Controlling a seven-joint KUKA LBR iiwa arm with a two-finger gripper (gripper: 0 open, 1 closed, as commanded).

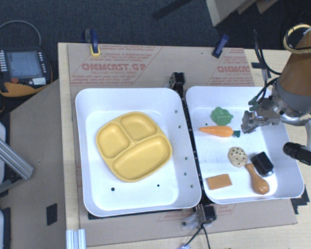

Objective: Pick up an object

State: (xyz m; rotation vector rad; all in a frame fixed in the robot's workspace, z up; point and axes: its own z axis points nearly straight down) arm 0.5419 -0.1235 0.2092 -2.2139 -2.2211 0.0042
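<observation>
Surface (67,139) is a brown board with red print, carrying two shallow white bins side by side. Left bin (88,113) holds one thing: a yellow divided plate (133,146) with three compartments, sitting about mid-bin, nothing in it. Right bin (207,160) holds five small things. Grey arm (298,77) with orange band comes in from the right, over the right bin's upper right part. Tool (249,124) hangs over the bin's right-middle, just right of the carrot's green end; can't tell if it's spread or pressed together, and nothing seen pinched in it.

Counts in right bin, bigger to smaller:
- 1 wooden-handled brush (249,167), round perforated head toward bin centre, handle running to the lower right corner.
- 1 toy carrot (216,132), orange, lying flat, tip pointing left, green stub at right.
- 1 green leafy toy, looks like lettuce (221,115), just above the carrot, near touching.
- 1 orange-brown flat rectangular block (218,181), near the front wall.
- 1 black block (262,164), lying over the brush handle.
</observation>
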